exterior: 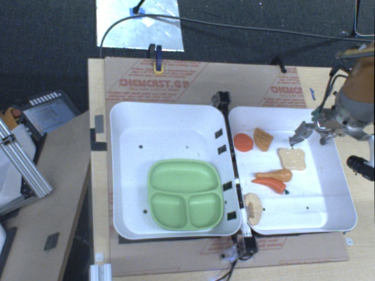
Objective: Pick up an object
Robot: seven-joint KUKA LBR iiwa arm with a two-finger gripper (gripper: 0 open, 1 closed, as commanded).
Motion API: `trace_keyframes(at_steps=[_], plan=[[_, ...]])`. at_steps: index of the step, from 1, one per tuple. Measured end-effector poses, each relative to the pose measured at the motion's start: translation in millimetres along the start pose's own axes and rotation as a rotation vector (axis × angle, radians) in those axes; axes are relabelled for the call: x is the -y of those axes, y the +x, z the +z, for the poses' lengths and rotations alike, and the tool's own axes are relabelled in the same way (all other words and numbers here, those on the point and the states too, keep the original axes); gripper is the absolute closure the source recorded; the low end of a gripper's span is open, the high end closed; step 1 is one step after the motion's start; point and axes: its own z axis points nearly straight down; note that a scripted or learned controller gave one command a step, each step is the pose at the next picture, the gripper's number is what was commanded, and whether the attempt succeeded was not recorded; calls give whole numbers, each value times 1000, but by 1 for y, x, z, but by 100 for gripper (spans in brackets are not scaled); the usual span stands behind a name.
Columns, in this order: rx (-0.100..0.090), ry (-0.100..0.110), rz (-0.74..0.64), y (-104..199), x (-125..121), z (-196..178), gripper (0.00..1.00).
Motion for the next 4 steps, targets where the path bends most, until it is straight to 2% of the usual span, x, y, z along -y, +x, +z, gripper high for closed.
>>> trace_keyframes(at_steps=[1,3,4], plan=[[3,-13,-3,0,-3,-8,0],[3,-13,-2,6,3,91,0],[5,-20,-2,6,1,77,100]])
